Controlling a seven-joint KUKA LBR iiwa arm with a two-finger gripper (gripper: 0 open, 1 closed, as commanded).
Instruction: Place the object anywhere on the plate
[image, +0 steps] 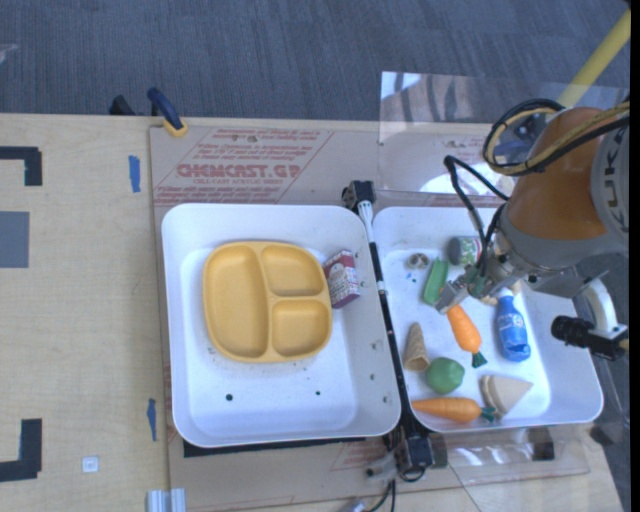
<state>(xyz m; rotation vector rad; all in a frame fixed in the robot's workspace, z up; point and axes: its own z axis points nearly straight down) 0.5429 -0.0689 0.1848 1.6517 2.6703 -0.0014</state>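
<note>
A wooden bench (70, 330) carries two white bins, with dark carpet (250, 50) beyond. In the right bin (575, 395) lie two carrots, a green ball (446, 375), a cone (415, 347), a wedge (503, 392) and a blue bottle (512, 325), its label too small to read. The gripper (470, 285) hangs over the upper carrot (464, 329), its jaw state impossible to tell. The left bin (270, 410) holds the yellow divided plate (267, 299) with a small can (343, 277) just beside it. Farther back, cardboard (240, 165) reads "CHEMCAST".

Robot lab, wooden bench (70, 330), white bins (190, 300), blue tape marks (134, 172), carpet floor (200, 50)
</note>
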